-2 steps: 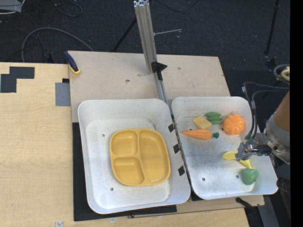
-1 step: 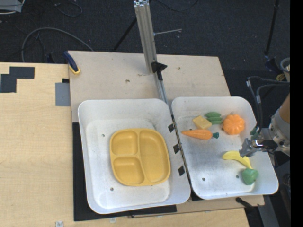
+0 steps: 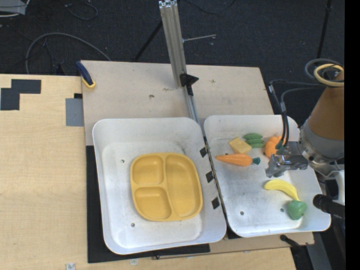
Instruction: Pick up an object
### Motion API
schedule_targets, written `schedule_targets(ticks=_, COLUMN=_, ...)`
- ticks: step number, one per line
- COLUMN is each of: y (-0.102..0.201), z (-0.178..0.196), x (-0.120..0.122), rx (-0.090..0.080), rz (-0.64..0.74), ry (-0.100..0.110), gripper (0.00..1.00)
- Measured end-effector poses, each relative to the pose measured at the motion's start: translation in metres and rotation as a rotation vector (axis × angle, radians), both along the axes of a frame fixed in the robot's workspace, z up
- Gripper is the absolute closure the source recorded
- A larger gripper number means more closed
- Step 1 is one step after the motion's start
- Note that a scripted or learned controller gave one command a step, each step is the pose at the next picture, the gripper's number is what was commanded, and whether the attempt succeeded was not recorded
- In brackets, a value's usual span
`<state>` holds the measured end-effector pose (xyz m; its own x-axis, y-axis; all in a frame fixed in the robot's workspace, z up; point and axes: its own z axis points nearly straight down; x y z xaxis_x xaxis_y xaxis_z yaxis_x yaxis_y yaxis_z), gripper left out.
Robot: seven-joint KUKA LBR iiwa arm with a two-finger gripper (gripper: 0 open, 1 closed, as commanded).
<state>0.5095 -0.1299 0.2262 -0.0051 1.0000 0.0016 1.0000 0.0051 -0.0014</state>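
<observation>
The fingers [image 3: 279,165] hang low; whether spread or closed, I cannot tell. Just below them lies a curved yellow plastic banana [image 3: 282,189], likely light, stiff, slippery; grip mid-curve.

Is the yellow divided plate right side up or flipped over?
Right side up: the yellow plate shows three sunken compartments facing the camera.

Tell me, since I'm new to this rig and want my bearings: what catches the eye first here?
The yellow divided plate stands out most, lying alone in the left bin. Next comes the bright toy food in the right bin: a carrot, a banana and a green piece near its front right corner. The end effector hangs over that bin from the right, just above the banana.
</observation>
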Motion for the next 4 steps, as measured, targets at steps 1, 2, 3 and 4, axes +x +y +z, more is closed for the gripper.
schedule_targets(ticks=1, y=0.044, z=0.008, x=0.022, rx=0.000, rz=0.000, ry=0.000, gripper=1.00)
schedule_targets(ticks=2, y=0.085, z=0.014, x=0.039, rx=-0.001, rz=-0.002, ry=0.000, gripper=1.00)
schedule_targets(ticks=3, y=0.134, z=0.000, x=0.056, rx=-0.001, rz=-0.002, ry=0.001, gripper=1.00)
schedule_targets(ticks=4, y=0.175, z=0.007, x=0.080, rx=0.000, rz=-0.002, ry=0.000, gripper=1.00)
